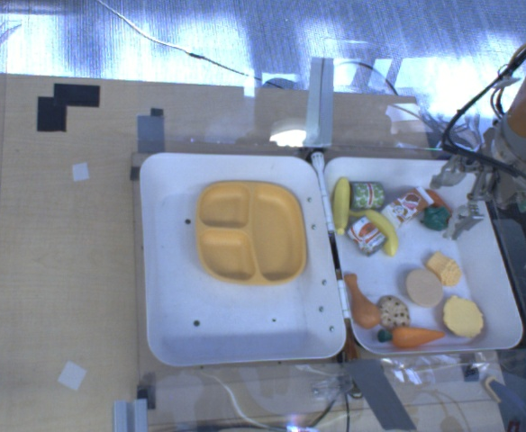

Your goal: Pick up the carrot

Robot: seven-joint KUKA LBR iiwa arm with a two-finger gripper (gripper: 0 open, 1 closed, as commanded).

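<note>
Colour findings, both bins

Yellow divided plate (249, 230) in white left bin (168, 331). White right bin (502, 295): orange carrot (416, 337), yellow banana (340, 203), green-labelled can (367, 195), speckled tan cookie (393, 311). Desk (56, 268) pale tan.

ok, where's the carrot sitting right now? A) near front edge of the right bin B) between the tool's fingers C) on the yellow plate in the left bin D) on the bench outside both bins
A: the carrot lies by the right bin's near rim, beside a cookie, while the tool is up at the bin's far side.
</note>
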